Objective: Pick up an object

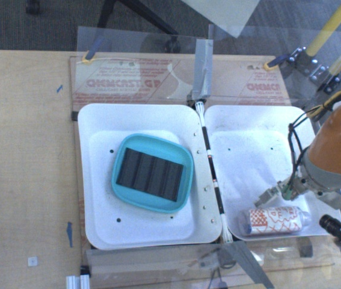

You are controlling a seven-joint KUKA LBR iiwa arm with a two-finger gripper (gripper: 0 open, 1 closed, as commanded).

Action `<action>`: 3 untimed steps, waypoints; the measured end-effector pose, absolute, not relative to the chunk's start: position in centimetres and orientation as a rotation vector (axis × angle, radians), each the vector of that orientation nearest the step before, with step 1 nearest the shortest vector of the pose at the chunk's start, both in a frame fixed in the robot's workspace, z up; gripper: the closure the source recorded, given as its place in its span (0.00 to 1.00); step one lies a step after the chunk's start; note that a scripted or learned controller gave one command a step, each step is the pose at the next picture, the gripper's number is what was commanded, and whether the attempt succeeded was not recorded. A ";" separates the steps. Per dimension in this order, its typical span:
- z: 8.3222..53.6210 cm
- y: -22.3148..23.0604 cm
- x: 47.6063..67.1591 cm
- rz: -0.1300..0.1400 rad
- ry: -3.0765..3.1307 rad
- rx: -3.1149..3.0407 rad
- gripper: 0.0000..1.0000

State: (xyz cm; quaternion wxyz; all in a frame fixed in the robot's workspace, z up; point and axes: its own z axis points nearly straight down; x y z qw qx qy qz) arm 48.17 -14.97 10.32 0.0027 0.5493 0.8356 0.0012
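Camera view: we look down at a slant on a wooden bench (26,161) bearing two white bins side by side.
Left bin (98,221): we see a turquoise tray (119,188) lying in its middle, tilted a little, with a dark ribbed insert (151,173) inside it.
Right bin (248,149): we find a white cylinder with a red pattern (275,220) lying on its side at the near edge.
Arm (335,146): it reaches in from the right, its orange band above the wrist over the right bin's far right side.
Gripper (273,195): it sits low, just above the cylinder; we cannot tell how it stands, and nothing is visibly grasped.
Background: we make out clear panels and an office chair base (116,5) beyond the bench.
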 end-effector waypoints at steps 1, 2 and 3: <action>10.3 -15.0 48.2 0.004 2.621 1.723 0.00; 8.8 -20.7 50.8 0.007 2.320 2.112 0.00; 12.4 -19.4 48.0 0.000 2.514 1.888 0.00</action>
